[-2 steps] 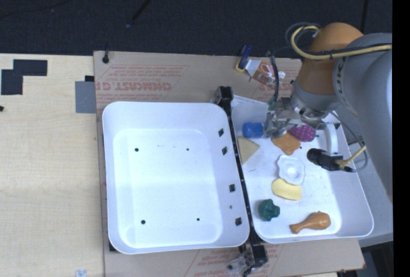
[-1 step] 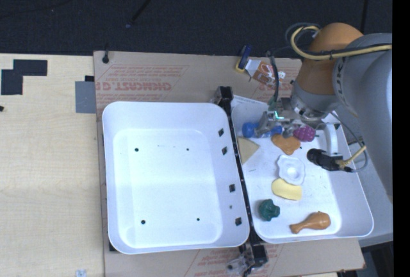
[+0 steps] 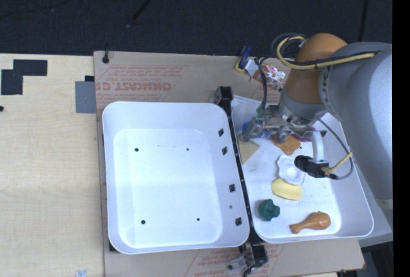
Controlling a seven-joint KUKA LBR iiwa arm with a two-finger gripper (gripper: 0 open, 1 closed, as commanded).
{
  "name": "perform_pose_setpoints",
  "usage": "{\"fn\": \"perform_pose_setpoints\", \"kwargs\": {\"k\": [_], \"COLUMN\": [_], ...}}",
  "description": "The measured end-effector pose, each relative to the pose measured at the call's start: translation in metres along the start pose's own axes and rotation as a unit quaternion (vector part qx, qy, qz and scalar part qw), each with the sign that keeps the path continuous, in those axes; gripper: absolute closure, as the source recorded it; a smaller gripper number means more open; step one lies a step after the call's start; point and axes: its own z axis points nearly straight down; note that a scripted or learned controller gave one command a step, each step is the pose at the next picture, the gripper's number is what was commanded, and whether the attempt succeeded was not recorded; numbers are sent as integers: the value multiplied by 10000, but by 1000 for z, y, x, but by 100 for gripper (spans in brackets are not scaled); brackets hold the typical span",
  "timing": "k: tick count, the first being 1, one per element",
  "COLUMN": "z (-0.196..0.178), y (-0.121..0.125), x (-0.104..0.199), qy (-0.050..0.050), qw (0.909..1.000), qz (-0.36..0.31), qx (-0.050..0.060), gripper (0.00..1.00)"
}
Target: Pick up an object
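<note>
while the gripper (image 3: pixel 266 123) sits low in the right bin (image 3: pixel 359 221), just beside its left wall, finger state is impossible to tell and nothing is visibly held. the pick looks undone: yellow banana (image 3: pixel 286 190), green toy (image 3: pixel 269 209) and orange drumstick (image 3: pixel 311 222) lie nearer the bin's front rim.

Two bins sit side by side on the bench (image 3: pixel 45 160). In the right bin (image 3: pixel 359 221), a banana (image 3: pixel 286 190) lies behind a small lump (image 3: pixel 269 209) and a drumstick (image 3: pixel 312 222). The arm (image 3: pixel 359 96) reaches over the bin's back part.
</note>
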Motion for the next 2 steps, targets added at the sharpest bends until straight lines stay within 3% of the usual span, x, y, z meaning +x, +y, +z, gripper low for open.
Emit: {"fn": "perform_pose_setpoints", "kwargs": {"k": [1, 2], "z": [3, 2], "y": [-8, -52], "x": [-42, -122], "qy": [-1, -7], "qw": [10000, 10000], "qz": [9, 27], "qx": [27, 32], "gripper": [0, 0]}}
